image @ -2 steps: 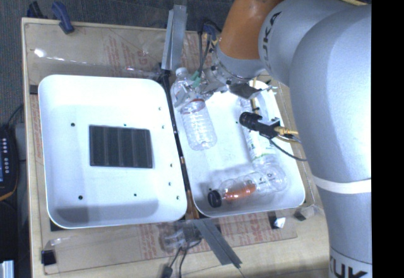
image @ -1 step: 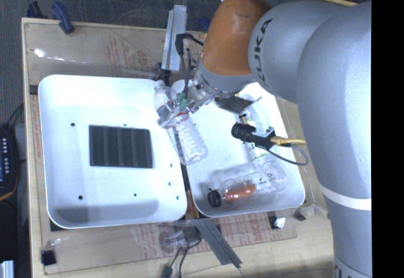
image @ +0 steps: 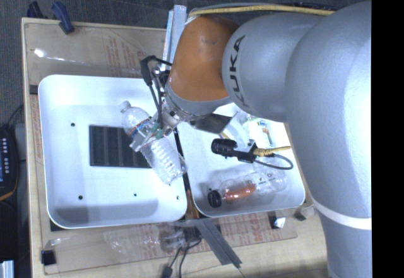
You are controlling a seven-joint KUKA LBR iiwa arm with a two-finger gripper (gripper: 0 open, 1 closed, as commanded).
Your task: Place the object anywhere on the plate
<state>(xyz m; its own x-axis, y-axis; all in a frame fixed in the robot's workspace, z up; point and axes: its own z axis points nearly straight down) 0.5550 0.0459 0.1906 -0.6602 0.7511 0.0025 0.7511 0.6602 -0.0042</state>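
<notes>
A clear plastic water bottle lies slanted in the left bin, with its cap toward the upper left and its base over the bin's right rim. My gripper comes down from the orange-banded wrist onto the bottle's upper half. Grey fingers show on either side of the bottle, shut on it. The wrist hides the part of the bin behind the bottle.
A dark slatted rectangle marks the left bin's floor. The right bin holds a clear bottle with amber contents and a dark cap and a white packet. The large grey arm covers the right side.
</notes>
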